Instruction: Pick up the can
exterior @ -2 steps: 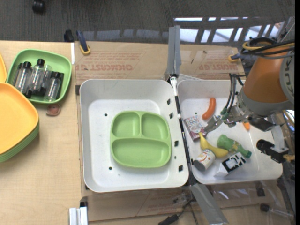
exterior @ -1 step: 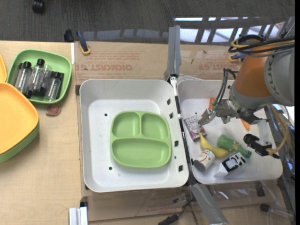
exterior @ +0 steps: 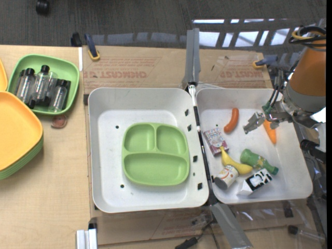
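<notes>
The can is a small white cylinder lying on its side near the front left corner of the right bin, touching the tip of a yellow banana. My gripper hangs over the back middle of that bin, well behind and to the right of the can. It is open, with nothing between its fingers. An orange carrot lies just to its right.
The right bin also holds a red sausage, a pink packet, a green bottle and a black-and-white box. A green divided plate sits in the left bin. Orange plates and a green tray of bottles stand at the far left.
</notes>
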### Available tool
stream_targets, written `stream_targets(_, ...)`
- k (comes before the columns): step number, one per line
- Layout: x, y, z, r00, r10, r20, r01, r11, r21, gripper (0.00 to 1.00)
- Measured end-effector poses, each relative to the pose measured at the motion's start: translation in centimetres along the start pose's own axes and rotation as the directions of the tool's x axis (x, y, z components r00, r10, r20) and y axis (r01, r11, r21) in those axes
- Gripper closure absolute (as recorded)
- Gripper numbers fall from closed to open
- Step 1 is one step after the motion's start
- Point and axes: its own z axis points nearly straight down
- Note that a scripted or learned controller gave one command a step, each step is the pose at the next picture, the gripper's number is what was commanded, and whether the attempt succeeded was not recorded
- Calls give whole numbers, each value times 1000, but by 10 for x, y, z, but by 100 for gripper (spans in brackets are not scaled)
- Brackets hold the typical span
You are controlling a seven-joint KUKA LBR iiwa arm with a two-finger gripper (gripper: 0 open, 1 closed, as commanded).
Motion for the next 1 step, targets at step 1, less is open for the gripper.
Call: stream_targets(1, 56, 10, 9, 995, -97, -2, 97, 995, 2, 0)
